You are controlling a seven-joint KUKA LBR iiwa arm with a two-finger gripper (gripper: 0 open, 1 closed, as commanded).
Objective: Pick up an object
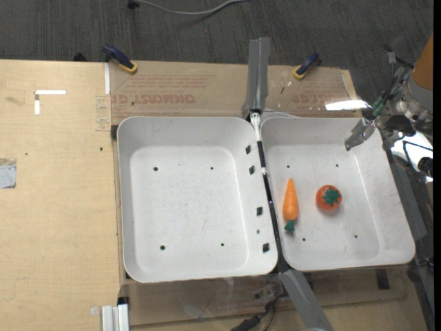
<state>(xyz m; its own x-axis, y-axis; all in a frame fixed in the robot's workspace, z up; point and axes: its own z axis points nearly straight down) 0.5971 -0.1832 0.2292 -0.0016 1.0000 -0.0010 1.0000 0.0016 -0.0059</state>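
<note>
Two toys mid-bin, carrot beside tomato, claw at rim

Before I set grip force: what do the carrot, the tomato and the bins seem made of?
Carrot: likely toy plastic, smooth even orange, green tip.
Tomato: probably plastic too, with a slight sheen on red and a molded green top.
Right bin and left bin: apparently thin molded white plastic, matte, rounded corners.

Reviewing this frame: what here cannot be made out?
- Hand: small and blurred above the right bin; open or shut is unclear.
- Arm: cut off by the right edge.
- Carrot: its dark lower tip is too small to identify.
</note>
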